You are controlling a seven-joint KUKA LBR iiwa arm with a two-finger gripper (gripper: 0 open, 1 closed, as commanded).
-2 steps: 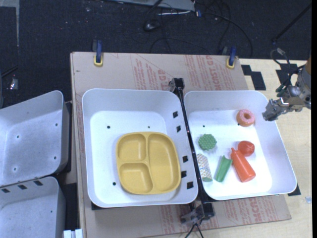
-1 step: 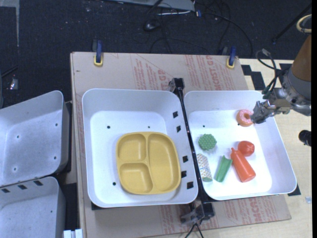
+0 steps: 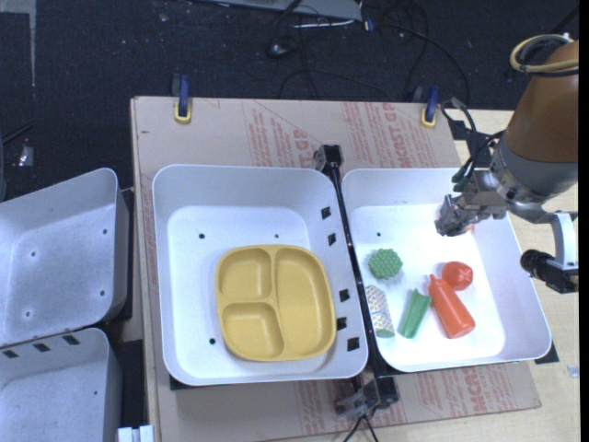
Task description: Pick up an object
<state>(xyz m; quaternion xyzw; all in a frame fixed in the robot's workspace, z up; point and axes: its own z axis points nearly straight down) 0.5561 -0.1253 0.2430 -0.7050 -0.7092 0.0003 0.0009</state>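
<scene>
Right bin [image 3: 515, 247], near half: orange bottle [image 3: 451, 308] beside a red ball [image 3: 457, 273], green cucumber [image 3: 414, 313], green textured ball [image 3: 386, 263] and a patterned packet [image 3: 378, 309] against the left wall. Gripper [image 3: 455, 219] hangs over the far right area; finger spacing cannot be told. Left bin [image 3: 184, 210] carries a yellow divided tray [image 3: 276, 302].

The arm [image 3: 543, 118] reaches in from the right, its gripper [image 3: 456, 217] angled down-left.
</scene>
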